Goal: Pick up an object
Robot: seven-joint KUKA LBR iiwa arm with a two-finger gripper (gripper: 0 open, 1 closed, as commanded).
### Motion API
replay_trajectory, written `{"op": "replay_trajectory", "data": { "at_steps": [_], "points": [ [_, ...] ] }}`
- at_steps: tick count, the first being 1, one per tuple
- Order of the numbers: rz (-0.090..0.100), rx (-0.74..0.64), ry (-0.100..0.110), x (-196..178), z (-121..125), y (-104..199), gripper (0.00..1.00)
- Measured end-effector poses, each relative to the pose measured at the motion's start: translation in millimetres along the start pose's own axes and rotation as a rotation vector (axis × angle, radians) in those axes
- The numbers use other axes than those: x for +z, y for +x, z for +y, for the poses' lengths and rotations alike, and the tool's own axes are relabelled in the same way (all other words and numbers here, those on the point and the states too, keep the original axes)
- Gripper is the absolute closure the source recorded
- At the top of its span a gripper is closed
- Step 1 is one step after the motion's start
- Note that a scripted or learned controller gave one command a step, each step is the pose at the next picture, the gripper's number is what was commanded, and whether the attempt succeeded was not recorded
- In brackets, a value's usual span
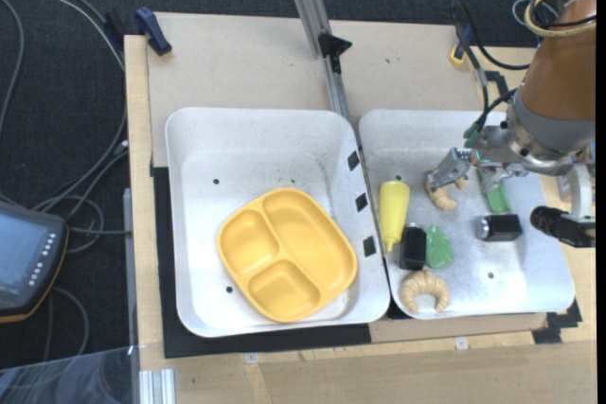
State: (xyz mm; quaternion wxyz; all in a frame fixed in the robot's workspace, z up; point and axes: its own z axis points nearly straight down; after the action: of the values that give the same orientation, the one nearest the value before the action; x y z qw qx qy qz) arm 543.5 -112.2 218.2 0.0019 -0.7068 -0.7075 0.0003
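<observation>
Dark carpet floor around a tan bench [237,61]. Arm [554,80] comes in at right, over the right bin [417,132]. Left bin [189,137] holds a yellow divided plate [287,253]. Right bin: yellow bottle [393,213] by its left wall, croissant [426,291] near the front edge, black block [414,248] touching a green piece [438,246]. A small tan pastry [442,198] lies just under the gripper [445,177]. Cannot tell if the gripper is apart or closed; nothing seen held.
</observation>
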Motion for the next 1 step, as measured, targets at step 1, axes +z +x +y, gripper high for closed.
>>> {"op": "replay_trajectory", "data": {
  "at_steps": [1],
  "points": [
    [0.000,0.000,-0.001,0.0,0.1,-0.1,0.00]
  ]
}}
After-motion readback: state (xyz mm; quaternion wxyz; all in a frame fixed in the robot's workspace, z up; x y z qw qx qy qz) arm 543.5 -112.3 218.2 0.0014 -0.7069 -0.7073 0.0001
